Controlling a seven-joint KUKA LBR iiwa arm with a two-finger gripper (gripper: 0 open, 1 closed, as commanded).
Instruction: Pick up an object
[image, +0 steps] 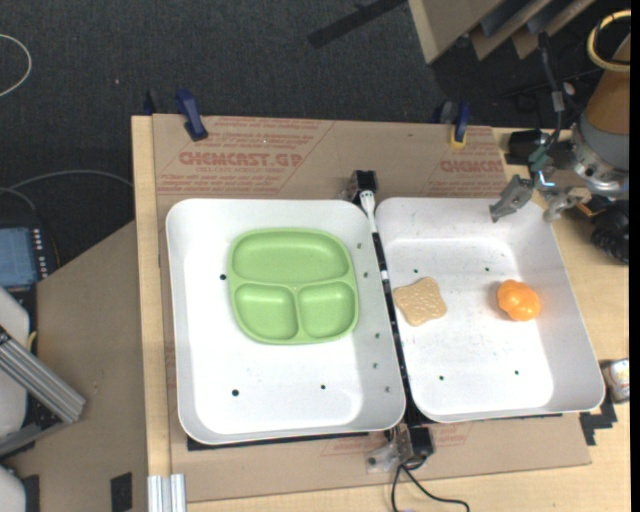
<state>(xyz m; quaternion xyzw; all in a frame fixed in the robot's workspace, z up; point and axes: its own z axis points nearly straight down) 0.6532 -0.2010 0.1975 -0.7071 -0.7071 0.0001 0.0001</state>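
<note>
Left bin (200, 300) green tray (293, 285), right bin (560, 300) cracker (419, 301), orange (518, 299)

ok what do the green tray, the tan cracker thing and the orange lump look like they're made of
Green divided tray: looks like moulded plastic, matt, with an even colour and rounded compartment edges.
Tan cracker-shaped piece: probably plastic or rubber toy food; flat, with a scalloped edge and a dull speckled face.
Orange lump: probably glossy plastic or rubber, going by its saturated colour and soft highlight; too small to be sure.
</note>
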